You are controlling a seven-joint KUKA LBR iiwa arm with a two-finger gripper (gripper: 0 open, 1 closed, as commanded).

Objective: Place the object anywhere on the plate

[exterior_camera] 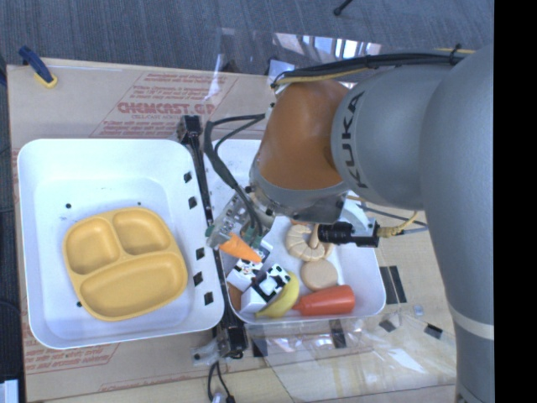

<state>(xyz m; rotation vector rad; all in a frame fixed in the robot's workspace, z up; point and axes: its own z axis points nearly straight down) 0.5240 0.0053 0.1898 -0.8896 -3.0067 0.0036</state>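
Observation:
A yellow plate (126,263) with three compartments lies in the left bin (50,166). My gripper (235,222) hangs low over the left side of the right bin (373,288), under the orange wrist band. A small orange carrot-like piece (240,248) lies just below the gripper tip; whether they touch is unclear. The arm's bulk hides the back half of the right bin.
In the right bin's front lie a black-and-white cow toy (268,282), a yellow banana (283,299), a red elongated piece (325,300) and two tan round pieces (300,242). A black divider with cables (198,183) runs between the bins.

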